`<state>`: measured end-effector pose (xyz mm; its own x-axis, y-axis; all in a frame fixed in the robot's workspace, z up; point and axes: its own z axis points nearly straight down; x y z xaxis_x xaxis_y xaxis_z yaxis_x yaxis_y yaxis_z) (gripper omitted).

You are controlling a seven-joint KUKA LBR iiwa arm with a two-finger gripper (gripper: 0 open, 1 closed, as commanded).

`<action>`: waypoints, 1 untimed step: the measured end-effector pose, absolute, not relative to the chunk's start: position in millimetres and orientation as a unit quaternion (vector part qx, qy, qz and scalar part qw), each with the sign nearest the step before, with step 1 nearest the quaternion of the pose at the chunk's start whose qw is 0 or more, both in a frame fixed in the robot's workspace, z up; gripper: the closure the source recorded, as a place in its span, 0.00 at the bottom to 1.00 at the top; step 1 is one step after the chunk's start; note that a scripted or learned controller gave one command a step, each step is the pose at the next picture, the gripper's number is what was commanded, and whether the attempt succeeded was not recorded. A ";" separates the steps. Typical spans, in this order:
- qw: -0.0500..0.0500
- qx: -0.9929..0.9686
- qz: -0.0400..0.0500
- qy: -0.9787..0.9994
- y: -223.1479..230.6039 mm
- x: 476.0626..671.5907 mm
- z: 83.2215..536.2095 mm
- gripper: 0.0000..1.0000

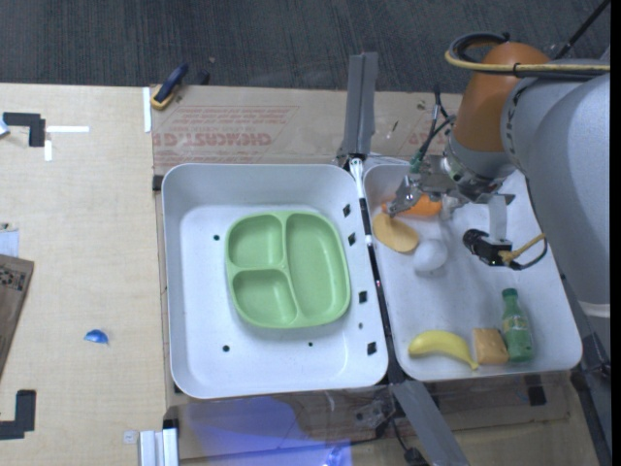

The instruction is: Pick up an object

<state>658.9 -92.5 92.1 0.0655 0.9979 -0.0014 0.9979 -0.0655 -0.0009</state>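
Banana, bread piece and green bottle line the near edge of the right bin; gripper works its far-left corner.
Gripper state cannot be told. It sits over an orange item, beside a tan slice and white ball. Descend vertically, clear of the bin wall; confirm grasp before lifting.

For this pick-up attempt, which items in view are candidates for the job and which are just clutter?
Belongs to the job:
hand, in the right bin
orange item at the hand
tan flat piece
white ball
banana
tan block
green bottle

Just lying about:
green divided plate in the left bin
blue piece on the bench
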 end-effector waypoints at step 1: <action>-0.003 0.730 -0.009 0.683 -97.9 654.4 97.9 1.00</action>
<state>654.4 -97.9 97.9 0.0669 0.9977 -0.0081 0.9976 -0.0671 -0.0167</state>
